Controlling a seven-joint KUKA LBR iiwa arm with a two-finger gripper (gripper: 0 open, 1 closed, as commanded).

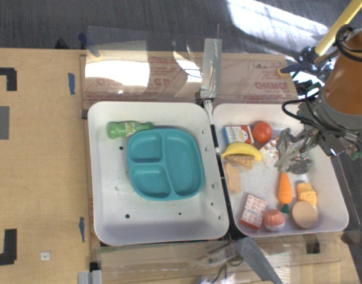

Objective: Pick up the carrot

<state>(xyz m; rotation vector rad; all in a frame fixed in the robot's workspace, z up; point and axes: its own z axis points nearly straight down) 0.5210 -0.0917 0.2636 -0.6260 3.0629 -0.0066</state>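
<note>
Carrot (284, 188) lies upright in view just below gripper (293, 152); whether that claw is open or closed cannot be told.

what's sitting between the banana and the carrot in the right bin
In the camera view, bare white bin floor lies between the banana and the carrot. A pale crinkled wrapper sits just above that line, beside the banana.

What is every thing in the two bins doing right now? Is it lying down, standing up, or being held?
Carrot: lying loose in the right bin, green end toward the front, not held.
Gripper: low over the right bin, just behind the carrot.
Banana: lying on its side.
Tomato: resting loose.
Egg: lying loose.
Green bottle: lying on its side in the left bin.
Blue plate: flat, right way up.
</note>
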